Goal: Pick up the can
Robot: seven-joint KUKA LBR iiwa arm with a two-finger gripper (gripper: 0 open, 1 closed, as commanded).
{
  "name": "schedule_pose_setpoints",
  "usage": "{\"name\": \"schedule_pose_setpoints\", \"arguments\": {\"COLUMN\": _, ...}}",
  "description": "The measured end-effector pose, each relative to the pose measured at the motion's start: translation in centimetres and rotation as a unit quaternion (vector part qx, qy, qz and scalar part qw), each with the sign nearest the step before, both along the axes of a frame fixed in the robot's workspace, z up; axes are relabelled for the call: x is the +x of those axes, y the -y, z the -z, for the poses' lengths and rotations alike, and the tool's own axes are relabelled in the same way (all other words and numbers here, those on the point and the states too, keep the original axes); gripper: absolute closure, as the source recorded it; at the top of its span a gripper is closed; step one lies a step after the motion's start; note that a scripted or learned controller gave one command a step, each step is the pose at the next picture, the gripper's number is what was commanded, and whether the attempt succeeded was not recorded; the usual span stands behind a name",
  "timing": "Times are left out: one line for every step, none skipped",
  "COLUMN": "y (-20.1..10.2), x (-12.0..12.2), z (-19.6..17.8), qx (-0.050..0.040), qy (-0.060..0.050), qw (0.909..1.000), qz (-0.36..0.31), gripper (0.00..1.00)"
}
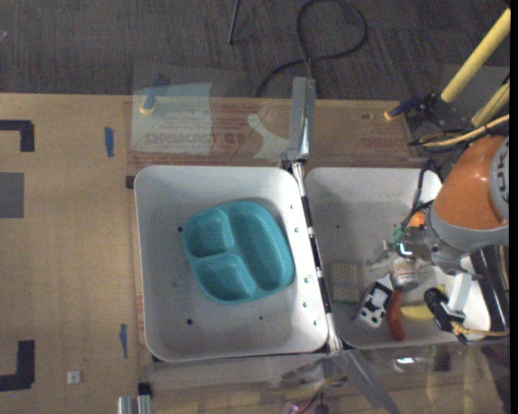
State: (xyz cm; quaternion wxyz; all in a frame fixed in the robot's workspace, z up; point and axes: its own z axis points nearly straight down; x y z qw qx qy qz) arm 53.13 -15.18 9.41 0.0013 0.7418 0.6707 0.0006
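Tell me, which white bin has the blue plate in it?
The left bin. It holds the teal divided plate. The right bin has small clutter instead, where the arm reaches in.

a: floor? dark grey carpet along the top, black cable looping on it.

b: bench is tan board, blue tape bits, black corner marks at far left. clear plastic sheet taped near the top.

a: light?

b: even, soft, no hard shadows.
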Motion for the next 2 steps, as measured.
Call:
{"name": "schedule_pose_setpoints", "arguments": {"y": 0.4, "x": -0.1, "z": -1.0, "qx": -0.0005, "qy": 0.001, "qw": 1.0, "qz": 0.004, "gripper": 1.0}}
{"name": "schedule_pose_setpoints", "arguments": {"y": -9.4, "x": 4.6, "z": -9.1, "qx": 0.0007, "qy": -0.001, "qw": 0.9999, "qz": 0.01, "gripper": 1.0}}
